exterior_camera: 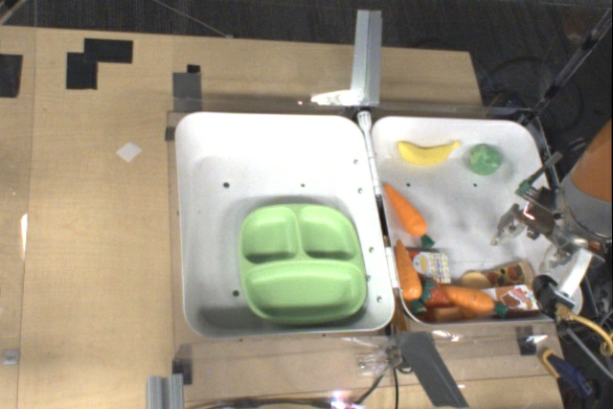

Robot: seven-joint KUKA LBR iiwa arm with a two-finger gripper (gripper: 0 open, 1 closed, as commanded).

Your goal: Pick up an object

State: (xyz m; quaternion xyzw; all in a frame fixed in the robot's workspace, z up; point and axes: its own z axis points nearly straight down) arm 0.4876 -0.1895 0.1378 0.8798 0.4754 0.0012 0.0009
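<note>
The hand [522,223] hung open over the right bin [450,131], grasping nothing. Nearest, below-left of it, carrots [460,298] lay heaped; another carrot [406,211] slanted up-left. Beyond sat a banana [427,151], crosswise. The left bin [206,206] held a green tray [302,262].

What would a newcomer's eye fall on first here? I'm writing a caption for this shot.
Most striking is the green divided plate, alone in the left bin. Next comes the clutter along the right bin's near and left edges: orange carrots and small packets, with a yellow banana and a green ball at its far side. The gripper hangs at that bin's right edge.
</note>
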